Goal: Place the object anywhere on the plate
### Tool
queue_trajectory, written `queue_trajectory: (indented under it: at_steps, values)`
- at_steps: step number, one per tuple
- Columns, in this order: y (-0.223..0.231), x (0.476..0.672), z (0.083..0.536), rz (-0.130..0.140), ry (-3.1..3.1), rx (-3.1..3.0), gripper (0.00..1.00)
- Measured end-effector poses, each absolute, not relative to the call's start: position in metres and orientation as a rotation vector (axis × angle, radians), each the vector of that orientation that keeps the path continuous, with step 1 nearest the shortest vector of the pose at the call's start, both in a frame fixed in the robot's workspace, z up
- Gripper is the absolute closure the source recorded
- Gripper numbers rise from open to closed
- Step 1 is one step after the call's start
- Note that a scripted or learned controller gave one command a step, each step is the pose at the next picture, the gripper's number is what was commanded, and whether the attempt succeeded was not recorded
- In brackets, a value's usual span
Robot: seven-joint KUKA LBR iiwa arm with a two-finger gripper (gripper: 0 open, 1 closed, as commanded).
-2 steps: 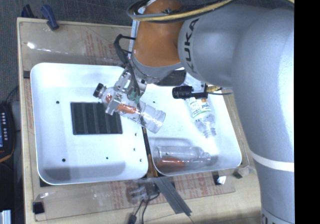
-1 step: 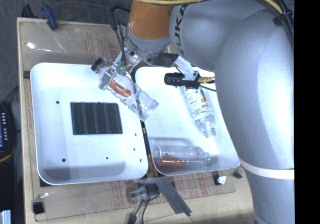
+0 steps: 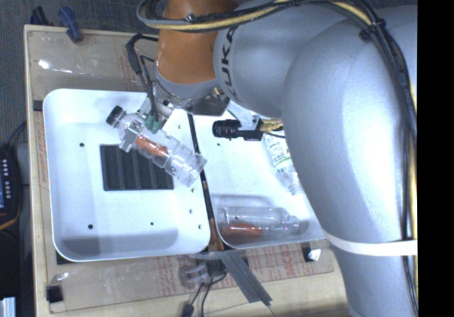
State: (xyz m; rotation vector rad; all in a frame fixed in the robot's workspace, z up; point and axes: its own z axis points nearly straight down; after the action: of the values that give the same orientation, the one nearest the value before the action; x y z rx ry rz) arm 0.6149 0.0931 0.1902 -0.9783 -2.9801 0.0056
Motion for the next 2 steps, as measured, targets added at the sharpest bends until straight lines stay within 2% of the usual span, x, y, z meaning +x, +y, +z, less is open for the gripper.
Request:
queue_trajectory:
  at_steps: [1, 2]
  values:
    - [0.06, 0.618, 0.227, 0.003, -3.015, -0.881, 1.0]
    - [0.074, 0.6, 0.191, 0.003, -3.077, -0.616, 1.0]
